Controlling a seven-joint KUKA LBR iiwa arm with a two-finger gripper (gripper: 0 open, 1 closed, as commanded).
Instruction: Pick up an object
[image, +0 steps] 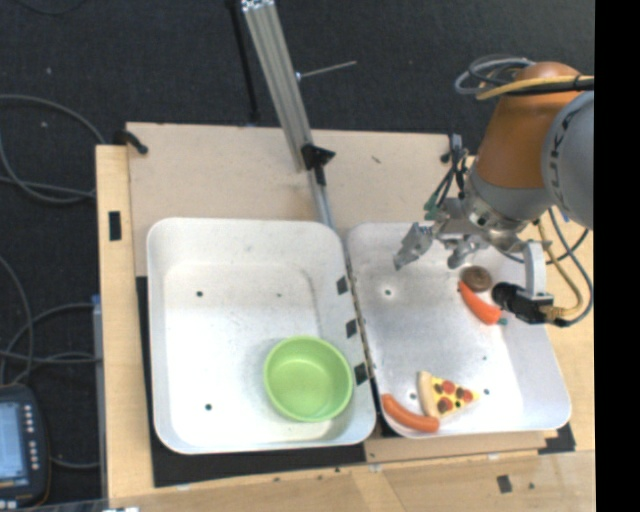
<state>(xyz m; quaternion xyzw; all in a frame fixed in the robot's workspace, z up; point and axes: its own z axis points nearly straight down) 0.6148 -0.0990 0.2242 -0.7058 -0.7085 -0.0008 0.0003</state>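
Nothing picked yet; I'm hovering over the right bin.

I'm eyeing the carrot (480, 302) lying near the right bin's (420, 320) far right side, a brown disc (478, 277) touching its upper end. My gripper (437, 246) is hanging just left of them, fingers spread apart and gripping nothing. The pizza slice (442, 393) and sausage (409, 414) are waiting at the near edge; the green bowl (308, 377) is sitting in the left bin (200, 260). The whole grasp is left.
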